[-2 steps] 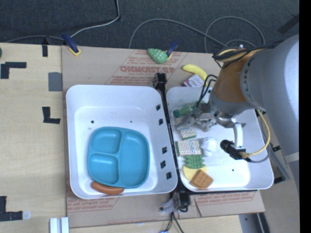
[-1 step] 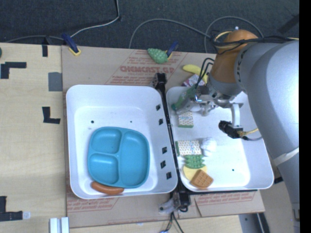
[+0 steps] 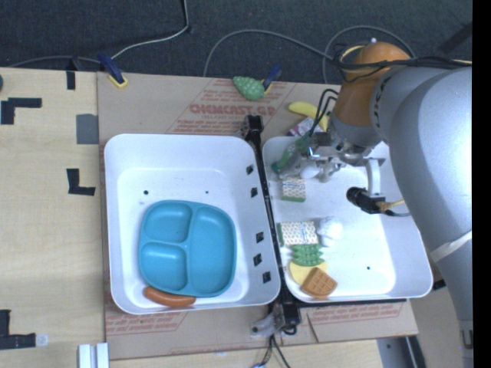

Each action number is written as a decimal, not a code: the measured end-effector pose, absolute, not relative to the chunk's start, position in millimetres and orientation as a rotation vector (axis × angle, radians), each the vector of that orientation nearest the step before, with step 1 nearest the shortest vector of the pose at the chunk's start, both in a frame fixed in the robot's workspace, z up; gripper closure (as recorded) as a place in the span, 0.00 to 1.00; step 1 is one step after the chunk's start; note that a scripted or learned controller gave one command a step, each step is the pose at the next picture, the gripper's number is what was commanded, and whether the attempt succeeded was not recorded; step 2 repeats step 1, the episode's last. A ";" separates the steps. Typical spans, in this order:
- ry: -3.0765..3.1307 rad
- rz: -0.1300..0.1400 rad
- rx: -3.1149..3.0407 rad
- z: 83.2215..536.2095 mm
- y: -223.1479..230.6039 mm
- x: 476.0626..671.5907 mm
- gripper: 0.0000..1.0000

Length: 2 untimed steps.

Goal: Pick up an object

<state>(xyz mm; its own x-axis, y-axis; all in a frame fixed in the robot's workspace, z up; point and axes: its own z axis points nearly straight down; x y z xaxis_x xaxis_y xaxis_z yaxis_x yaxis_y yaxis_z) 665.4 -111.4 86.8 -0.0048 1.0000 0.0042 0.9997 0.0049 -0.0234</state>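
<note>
The grey arm (image 3: 430, 129) reaches in from the right, with its orange band (image 3: 360, 90) above the wrist. Its gripper (image 3: 318, 156) is low over the far part of the right bin (image 3: 383, 274), near the divider between the two bins. Around the gripper there are dark and shiny parts mixed together, so I cannot tell how it is set, and I see no object held in it.

Just beside the gripper, on its left, a green object (image 3: 285, 158) lies at the far left corner of the right bin. A little nearer to the camera a small pale checkered piece (image 3: 293, 191) lies on the bin floor. In the near left part of the same bin several toy food items lie close together: a white checkered piece (image 3: 298, 232), a small white lump (image 3: 331, 231), a green piece (image 3: 305, 253), a yellow piece (image 3: 301, 271) and a brown waffle (image 3: 320, 284).

The left bin (image 3: 176, 159) holds a blue divided plate (image 3: 186, 248), and an orange sausage (image 3: 169, 297) lies at the plate's near edge. On the bench (image 3: 46, 205) behind the bins lie a green toy (image 3: 249, 87) and a yellow banana (image 3: 305, 109).
</note>
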 end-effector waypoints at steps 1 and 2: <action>-2.215 0.017 -2.206 98.6 -110.8 666.8 1.00; -2.215 0.017 -2.206 98.6 -110.8 666.8 1.00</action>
